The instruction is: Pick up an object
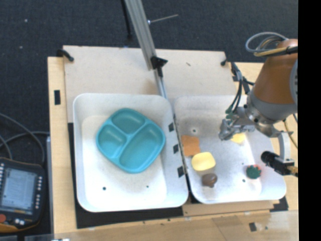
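Your end effector (229,129) is hovering beside the yellow piece (239,138), probably lining up a grasp; I cannot tell its state.

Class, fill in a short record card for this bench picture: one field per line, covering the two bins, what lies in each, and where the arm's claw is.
left bin: holds a teal divided plate
right bin: holds an orange flat square, a yellow block, a brown lump, a green piece, a small yellow item
yellow block and brown lump: close together, contact unclear
claw: over the right bin, beside the small yellow item
claw grip: cannot be judged from this view
arm: enters from the right
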{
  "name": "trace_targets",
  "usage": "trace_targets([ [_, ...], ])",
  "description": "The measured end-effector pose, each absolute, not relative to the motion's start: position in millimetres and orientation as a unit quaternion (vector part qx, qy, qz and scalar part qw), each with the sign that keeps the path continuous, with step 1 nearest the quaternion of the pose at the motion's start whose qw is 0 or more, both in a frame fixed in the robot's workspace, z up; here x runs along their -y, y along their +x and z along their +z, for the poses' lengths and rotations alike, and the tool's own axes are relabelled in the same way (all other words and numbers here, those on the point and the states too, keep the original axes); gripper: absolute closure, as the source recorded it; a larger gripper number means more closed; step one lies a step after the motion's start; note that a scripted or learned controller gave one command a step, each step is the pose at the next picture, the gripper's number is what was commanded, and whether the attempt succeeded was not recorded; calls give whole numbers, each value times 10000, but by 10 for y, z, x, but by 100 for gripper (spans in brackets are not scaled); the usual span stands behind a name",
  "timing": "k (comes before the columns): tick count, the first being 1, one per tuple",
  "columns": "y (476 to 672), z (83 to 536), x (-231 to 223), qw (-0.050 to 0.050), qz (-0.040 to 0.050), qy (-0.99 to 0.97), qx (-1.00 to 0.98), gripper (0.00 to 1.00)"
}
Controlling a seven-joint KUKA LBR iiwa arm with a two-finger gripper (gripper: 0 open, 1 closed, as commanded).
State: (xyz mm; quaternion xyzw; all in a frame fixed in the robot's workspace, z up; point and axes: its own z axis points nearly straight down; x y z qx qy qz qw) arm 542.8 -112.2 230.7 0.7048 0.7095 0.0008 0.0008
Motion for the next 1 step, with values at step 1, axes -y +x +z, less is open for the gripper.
trace_targets([
  [1,5575,2382,678,4,12,7045,-7097,100],
])
